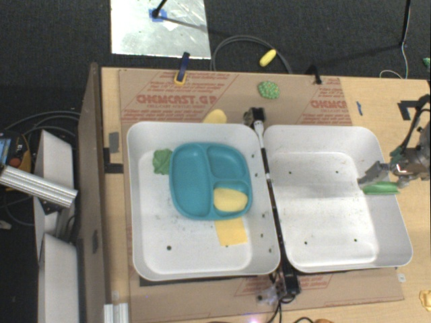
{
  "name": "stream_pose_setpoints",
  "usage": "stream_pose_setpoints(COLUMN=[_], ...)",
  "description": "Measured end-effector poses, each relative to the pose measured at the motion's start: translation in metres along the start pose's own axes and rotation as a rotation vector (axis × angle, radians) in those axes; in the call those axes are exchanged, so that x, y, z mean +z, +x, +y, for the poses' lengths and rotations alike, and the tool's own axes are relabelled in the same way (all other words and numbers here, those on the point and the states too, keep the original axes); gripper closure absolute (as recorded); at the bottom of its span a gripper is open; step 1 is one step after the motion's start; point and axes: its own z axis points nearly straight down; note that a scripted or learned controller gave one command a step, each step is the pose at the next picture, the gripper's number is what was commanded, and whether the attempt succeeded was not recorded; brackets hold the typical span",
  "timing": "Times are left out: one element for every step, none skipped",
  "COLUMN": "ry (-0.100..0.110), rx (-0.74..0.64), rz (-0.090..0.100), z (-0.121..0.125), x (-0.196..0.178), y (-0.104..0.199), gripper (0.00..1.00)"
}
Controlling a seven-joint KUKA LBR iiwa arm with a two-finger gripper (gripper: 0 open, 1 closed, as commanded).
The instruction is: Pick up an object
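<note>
We find the gripper at the right rim of the right bin, its fingers seemingly closed around a green object that sits at their tips, though the blur leaves us unsure of the grasp. We judge the pick underway, the lift unproven. In the left bin a blue divided plate carries a yellow piece.

One fixed camera looks down aslant on both bins.
</note>
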Motion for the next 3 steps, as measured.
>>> stream_pose_setpoints(ry=[-0.003,-0.001,0.004], rx=[-0.004,-0.008,-0.008], rz=[-0.001,0.003,0.004], z=[0.001,0.032,0.009], x=[-0.011,0.004,0.026], y=[0.0,0.07,0.152], gripper=[1.0,1.0,1.0])
